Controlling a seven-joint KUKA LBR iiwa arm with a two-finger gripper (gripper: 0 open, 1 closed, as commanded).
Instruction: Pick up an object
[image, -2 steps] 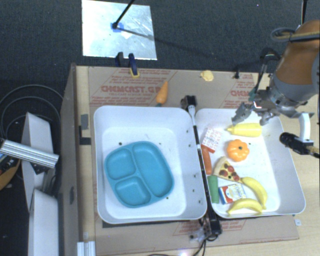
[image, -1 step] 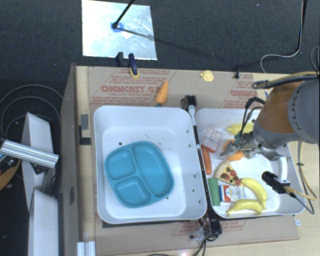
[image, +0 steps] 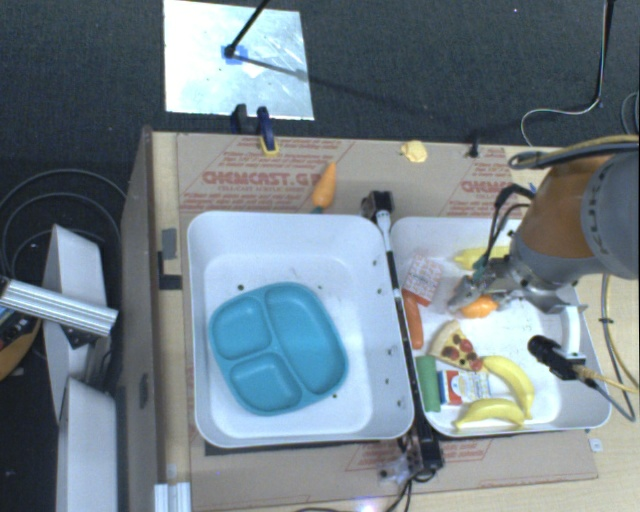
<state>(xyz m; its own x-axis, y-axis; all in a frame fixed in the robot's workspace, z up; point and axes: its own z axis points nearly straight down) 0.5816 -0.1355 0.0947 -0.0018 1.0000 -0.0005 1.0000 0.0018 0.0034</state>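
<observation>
Hovering pincer (image: 478, 296) above orange piece (image: 481, 309)

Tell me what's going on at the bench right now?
The arm has its gripper low in the right bin, right at a small orange piece among toy food: pizza slice, bananas, carrot. A grasp isn't visible. The left bin holds a blue divided tray.

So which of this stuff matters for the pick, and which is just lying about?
In play, right bin:
gripper
small orange piece
pizza slice
two bananas
carrot stick

Lying about:
blue divided tray in the left bin
carrot on the cardboard
</observation>
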